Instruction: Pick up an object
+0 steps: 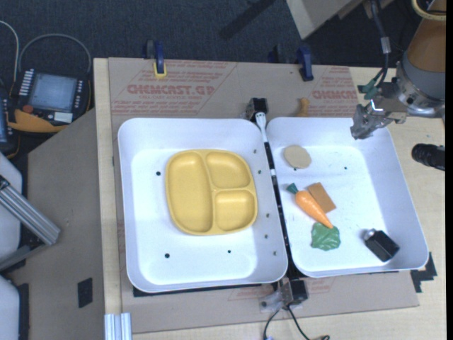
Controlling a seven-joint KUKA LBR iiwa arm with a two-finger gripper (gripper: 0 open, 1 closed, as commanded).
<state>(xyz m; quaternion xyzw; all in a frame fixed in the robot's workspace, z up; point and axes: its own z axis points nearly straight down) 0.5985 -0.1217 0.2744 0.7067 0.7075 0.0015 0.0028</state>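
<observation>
In the right bin (396, 183) lie a tan round cookie (297, 156), an orange carrot (311, 205) across a brown cracker (322, 196), a green leafy piece (325, 238) and a small black block (381, 245). My gripper (368, 122) hangs over the right bin's far right corner, well above and apart from all of these, with nothing between its fingers that I can see.
The left bin (141, 246) holds a yellow divided plate (211, 190). A black clip (257, 108) sits at the far end of the seam between the bins. Blue clamps (159, 55) pin the cardboard base at the back. A pendant (49, 94) lies at far left.
</observation>
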